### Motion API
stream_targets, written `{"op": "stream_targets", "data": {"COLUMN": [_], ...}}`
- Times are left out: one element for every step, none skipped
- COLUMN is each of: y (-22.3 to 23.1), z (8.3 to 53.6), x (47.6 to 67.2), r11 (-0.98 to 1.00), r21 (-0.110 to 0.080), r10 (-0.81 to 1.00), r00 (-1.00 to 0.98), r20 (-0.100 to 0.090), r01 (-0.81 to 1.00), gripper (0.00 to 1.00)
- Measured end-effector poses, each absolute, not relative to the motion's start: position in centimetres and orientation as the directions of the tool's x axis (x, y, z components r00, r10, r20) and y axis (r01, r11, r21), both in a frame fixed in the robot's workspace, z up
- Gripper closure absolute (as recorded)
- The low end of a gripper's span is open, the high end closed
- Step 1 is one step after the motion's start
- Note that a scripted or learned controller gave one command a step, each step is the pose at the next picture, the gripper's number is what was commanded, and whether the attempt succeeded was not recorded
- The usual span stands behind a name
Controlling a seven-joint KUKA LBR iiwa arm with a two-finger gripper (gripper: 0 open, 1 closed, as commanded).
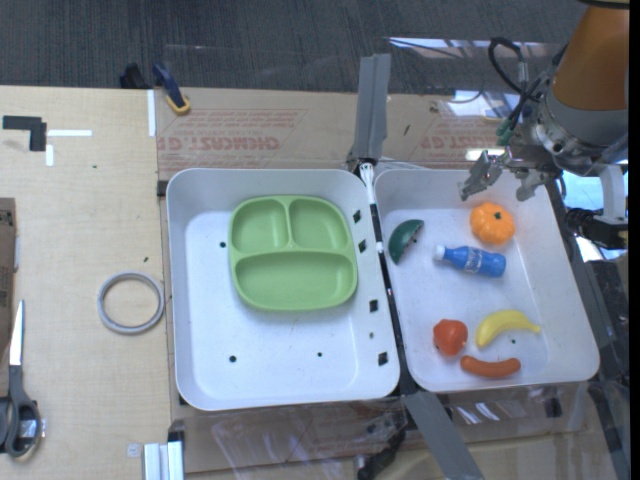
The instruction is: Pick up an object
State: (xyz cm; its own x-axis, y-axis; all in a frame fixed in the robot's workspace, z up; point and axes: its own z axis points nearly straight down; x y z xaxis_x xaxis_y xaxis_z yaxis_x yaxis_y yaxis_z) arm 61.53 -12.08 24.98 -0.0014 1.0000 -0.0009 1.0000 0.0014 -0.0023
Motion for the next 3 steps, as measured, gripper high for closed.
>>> {"op": "stream_targets", "data": {"y": [-14.7,-14.8,-9.2], "z": [9.1,10.0,20.8], "x": [57.6,57.5,60.0], "r11": [-0.049,-0.053,0.287], "r21": [-0.002,-0.003,0.0], "r10": [0.999,0.999,0.958], "r00": [0.049,0.053,-0.287], "r20": [0.0,0.0,-0.001], "r01": [0.999,0.999,0.958], "gripper": [0.0,1.0,1.0]}}
